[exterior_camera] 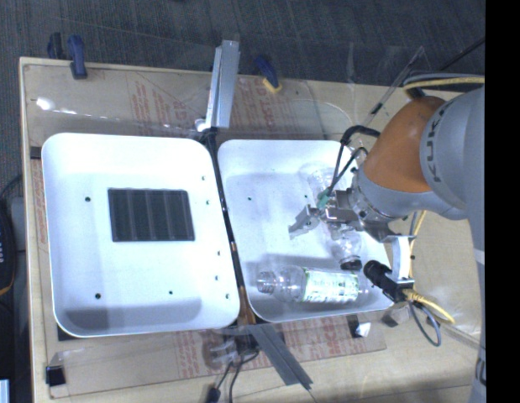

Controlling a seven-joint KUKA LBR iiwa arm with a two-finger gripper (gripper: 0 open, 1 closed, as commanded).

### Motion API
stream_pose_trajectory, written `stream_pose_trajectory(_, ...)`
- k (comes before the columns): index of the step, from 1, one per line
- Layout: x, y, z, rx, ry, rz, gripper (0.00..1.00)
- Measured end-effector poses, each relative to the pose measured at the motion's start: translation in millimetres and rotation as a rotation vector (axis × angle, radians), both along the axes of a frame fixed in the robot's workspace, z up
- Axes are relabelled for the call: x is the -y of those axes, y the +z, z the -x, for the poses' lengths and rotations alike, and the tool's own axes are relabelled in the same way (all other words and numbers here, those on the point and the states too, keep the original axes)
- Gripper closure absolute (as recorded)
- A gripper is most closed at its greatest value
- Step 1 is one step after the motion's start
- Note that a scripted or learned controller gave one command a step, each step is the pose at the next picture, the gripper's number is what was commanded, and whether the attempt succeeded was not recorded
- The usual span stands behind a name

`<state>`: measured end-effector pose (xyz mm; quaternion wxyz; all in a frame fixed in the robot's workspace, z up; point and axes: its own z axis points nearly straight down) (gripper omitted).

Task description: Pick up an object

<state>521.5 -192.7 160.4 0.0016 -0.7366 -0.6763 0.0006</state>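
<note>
A clear plastic bottle with a green label (314, 285) lies on its side along the near wall of the right bin (260, 183). A crumpled clear plastic piece (317, 178) rests near the bin's far right. Another clear piece (347, 243) lies just under the wrist. My gripper (303, 222) hangs low over the middle of the right bin, pointing left. It is open with nothing between its fingers, and sits above the bottle and left of the clear pieces.
The left bin (75, 225) holds a dark ribbed rectangular slab (150, 214). A metal bar (222, 82) stands at the back between the bins. Blue clamps (76, 54) grip the bench's far edge. Cables (428, 309) trail beside the right bin's near right corner.
</note>
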Motion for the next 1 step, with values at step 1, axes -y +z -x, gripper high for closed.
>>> stream_pose_trajectory(1, -13.1, 7.5, 45.0, -0.001, 0.019, 0.0, 0.0)
